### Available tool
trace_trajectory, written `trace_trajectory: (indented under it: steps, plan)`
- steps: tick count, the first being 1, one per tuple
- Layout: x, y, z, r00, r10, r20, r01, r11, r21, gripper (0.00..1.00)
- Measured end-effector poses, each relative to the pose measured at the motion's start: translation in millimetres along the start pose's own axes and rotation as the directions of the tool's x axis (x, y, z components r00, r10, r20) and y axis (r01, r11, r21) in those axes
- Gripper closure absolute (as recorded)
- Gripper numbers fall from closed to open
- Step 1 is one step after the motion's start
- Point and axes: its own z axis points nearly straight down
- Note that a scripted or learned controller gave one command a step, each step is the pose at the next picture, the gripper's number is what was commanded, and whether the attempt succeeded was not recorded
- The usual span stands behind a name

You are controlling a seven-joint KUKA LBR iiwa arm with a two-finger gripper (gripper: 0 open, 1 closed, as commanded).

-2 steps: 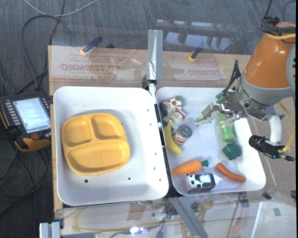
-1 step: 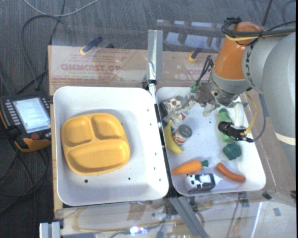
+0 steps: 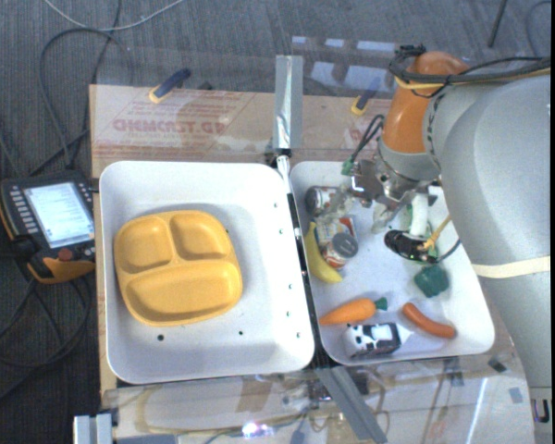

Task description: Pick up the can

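The can (image 3: 340,239) rests in the right bin (image 3: 470,336), near its left wall, with a round grey end turned up and a red-and-white label on its side. My gripper (image 3: 375,195) hangs over the far part of that bin, just right of and beyond the can. From this height I cannot make out whether it touches the can. The wrist with its orange band (image 3: 410,123) rises behind it.
A yellow banana (image 3: 320,259) lies against the can's left side, and a shiny silver item (image 3: 318,198) sits beyond it. Nearer are a carrot (image 3: 350,312), a sausage (image 3: 429,321), a green block (image 3: 432,281) and a black-and-white toy (image 3: 374,339). The left bin (image 3: 129,350) holds a yellow divided plate (image 3: 178,266).
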Motion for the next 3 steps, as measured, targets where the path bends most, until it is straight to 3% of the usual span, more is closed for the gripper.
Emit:
trace_trajectory:
  steps: [1, 2, 3]
  plan:
    - [0.9, -1.2, 0.6, 0.996, 0.088, -0.005, -0.088, 0.996, 0.008, 0.00]
    - [-4.3, -30.3, -1.7, 0.985, 0.171, -0.031, -0.173, 0.981, -0.085, 0.00]
    - [-7.1, -58.2, -2.0, 0.977, 0.209, -0.039, -0.212, 0.973, -0.097, 0.00]
